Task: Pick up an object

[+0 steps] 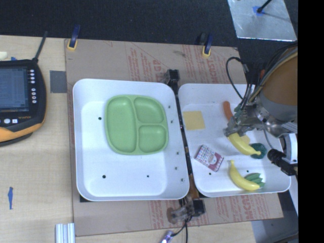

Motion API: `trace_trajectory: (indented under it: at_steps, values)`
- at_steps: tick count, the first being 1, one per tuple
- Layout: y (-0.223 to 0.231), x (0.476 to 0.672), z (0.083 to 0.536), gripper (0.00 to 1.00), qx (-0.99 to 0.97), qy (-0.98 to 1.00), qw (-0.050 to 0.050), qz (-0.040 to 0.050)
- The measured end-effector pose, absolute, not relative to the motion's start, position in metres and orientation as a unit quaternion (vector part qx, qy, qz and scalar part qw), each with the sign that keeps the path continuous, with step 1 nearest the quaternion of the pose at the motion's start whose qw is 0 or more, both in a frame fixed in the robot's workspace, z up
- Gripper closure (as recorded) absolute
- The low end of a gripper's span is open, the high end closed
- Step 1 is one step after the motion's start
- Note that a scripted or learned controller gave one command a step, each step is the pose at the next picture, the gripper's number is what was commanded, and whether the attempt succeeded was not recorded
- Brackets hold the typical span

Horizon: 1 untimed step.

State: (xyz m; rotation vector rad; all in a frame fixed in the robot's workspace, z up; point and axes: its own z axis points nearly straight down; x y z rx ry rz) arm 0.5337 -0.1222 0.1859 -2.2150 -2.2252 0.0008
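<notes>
The right bin [215, 185] holds a yellow cheese slice [194, 120], a red and white packet [208, 157], an orange stick-shaped piece [227, 109] and two yellow bananas with green stems. My gripper [236, 127] is low in this bin's right half, just right of the orange piece. It sits at the upper left tip of the upper banana [243, 145], apparently touching it. The lower banana [242, 177] lies near the front wall, apart from the gripper. Nothing is lifted off the bin floor.
The left bin [83, 151] carries a green divided plate [136, 124]. A teach pendant [17, 101] lies on the bench at far left. Black cables [238, 72] loop above the wrist. Clamps [205, 45] hold the cardboard at the back edge.
</notes>
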Motion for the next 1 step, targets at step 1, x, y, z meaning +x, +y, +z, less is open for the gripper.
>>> trace_trajectory:
  at_steps: [1]
  values:
    - [-0.0523,0.5439,0.2199,1.00,-0.706,-0.709,0.001,0.0004]
